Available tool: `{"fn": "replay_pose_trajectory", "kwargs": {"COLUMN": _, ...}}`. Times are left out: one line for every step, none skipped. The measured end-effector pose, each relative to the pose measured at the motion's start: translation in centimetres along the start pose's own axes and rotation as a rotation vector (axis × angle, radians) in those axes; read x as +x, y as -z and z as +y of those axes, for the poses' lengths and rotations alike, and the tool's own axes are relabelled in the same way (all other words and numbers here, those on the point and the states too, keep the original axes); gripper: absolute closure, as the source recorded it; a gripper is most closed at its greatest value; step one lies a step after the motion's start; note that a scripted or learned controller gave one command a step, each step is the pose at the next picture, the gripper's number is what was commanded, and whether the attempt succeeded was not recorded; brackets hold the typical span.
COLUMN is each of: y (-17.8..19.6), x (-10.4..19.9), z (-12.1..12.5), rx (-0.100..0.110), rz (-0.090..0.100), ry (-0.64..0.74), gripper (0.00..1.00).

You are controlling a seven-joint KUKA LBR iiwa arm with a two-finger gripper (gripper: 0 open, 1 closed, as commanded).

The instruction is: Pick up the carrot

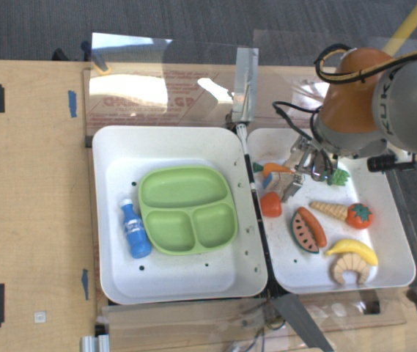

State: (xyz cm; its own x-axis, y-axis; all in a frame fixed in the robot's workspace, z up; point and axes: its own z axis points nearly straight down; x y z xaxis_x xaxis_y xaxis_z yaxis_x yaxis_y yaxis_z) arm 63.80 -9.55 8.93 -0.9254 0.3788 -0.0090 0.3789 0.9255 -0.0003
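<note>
A: Item, carrot (275, 169): orange, lying near-level in the right bin (397, 235), immediately left of the end effector (301, 176); green top pointing away from it.

B: End effector: grip state cannot be told. Adjacent: red ball (270, 205) below-left, broccoli (338, 174) right, watermelon slice (307, 230) below.

The arm (384, 101) runs off the right edge and covers part of the right bin (399, 262); the gripper's (301, 173) finger gap is too small to tell.
</note>
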Motion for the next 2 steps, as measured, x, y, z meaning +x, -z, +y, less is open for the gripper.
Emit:
{"fn": "replay_pose_trajectory", "kwargs": {"y": -0.1, "x": -1.4, "z": 0.9, "rx": -0.002, "rz": 0.001, "ry": -0.224, "gripper": 0.0}}
{"fn": "replay_pose_trajectory", "kwargs": {"y": 13.1, "x": -1.5, "z": -3.8, "rx": -0.004, "rz": -0.009, "ry": -0.223, "gripper": 0.0}}
